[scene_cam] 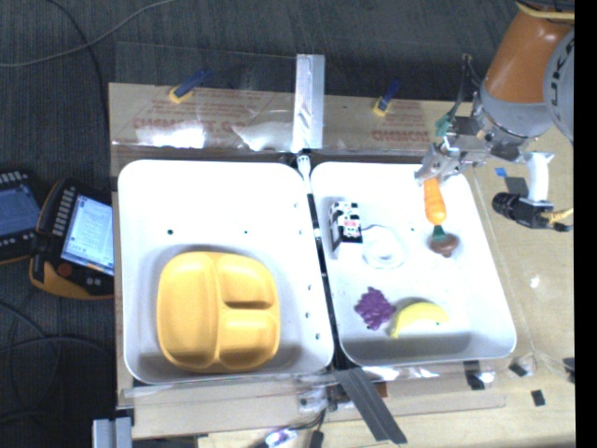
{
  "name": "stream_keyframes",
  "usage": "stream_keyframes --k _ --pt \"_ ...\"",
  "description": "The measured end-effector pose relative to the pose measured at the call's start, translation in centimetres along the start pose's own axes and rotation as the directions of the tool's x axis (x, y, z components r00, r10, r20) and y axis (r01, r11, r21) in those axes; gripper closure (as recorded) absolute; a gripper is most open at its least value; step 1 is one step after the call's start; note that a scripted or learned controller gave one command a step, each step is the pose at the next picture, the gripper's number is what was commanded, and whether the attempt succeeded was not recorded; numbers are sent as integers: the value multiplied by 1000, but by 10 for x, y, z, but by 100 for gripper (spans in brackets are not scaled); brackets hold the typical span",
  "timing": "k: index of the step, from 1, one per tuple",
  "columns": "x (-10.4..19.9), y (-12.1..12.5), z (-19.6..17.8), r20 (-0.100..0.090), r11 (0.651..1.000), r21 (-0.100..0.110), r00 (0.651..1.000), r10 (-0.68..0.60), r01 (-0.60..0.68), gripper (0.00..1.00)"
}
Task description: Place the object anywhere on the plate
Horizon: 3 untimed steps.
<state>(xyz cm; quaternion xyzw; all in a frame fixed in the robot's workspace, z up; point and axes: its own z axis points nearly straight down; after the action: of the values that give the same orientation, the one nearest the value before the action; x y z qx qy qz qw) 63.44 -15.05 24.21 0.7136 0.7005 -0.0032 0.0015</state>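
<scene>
Hanging at the gripper (440, 168), a carrot (435, 200) points downward over the far right corner of the right bin (494, 278), its orange body just under the fingertips and its green top lowest. Whether the fingers are really clamped on it cannot be told from this slant; the upper end of the carrot meets the gripper, but the fingers themselves are too small and cluttered to read as wide or narrow.

If the carrot is held, the step in hand is the carry: lift it clear of the bin wall, cross the divider (317, 250) between the bins, and set it down on the yellow plate (218, 308), which sits in the near part of the left bin (187, 194). A dangling load may swing, so the crossing should be smooth and high enough to clear the divider. Any compartment of the plate will do, though aiming at its middle leaves margin if the carrot rolls on release.

Just below the carrot lies a small brown piece (444, 243); grapes (373, 306), a banana (417, 316) and a black-and-white item (346, 222) rest elsewhere in the right bin, all off the likely path.
</scene>
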Motion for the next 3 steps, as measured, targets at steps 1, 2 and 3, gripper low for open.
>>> stream_keyframes --k 1,2,3 --pt "105 5 59 -6 999 1 999 52 -52 100" --pt "159 31 -94 -3 974 0 974 227 -227 100" --pt "190 -76 19 -4 929 6 929 371 -371 100"
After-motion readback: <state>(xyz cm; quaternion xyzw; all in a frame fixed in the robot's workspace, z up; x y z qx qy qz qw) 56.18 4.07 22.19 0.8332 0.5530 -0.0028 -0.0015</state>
